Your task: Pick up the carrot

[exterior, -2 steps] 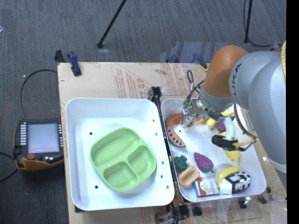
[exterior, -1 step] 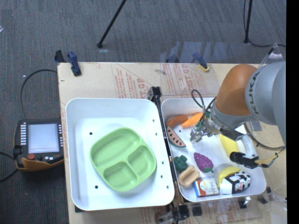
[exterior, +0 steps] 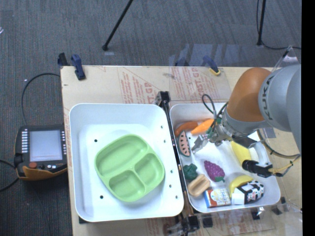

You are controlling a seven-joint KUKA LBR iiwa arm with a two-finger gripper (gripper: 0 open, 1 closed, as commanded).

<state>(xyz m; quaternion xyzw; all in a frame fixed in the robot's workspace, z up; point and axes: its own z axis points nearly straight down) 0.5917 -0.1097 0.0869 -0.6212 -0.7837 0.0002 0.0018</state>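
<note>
Since the carrot (exterior: 202, 127) looks light, rigid and slick, grab mid-body; gripper (exterior: 203, 140) sits just near of it, grip state unclear.

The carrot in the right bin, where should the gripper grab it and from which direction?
Probably across the carrot's thick middle, coming from above. It lies flat near the right bin's far side, with an orange-red piece close on its left, so a side approach looks crowded. The gripper hovers alongside.
</note>
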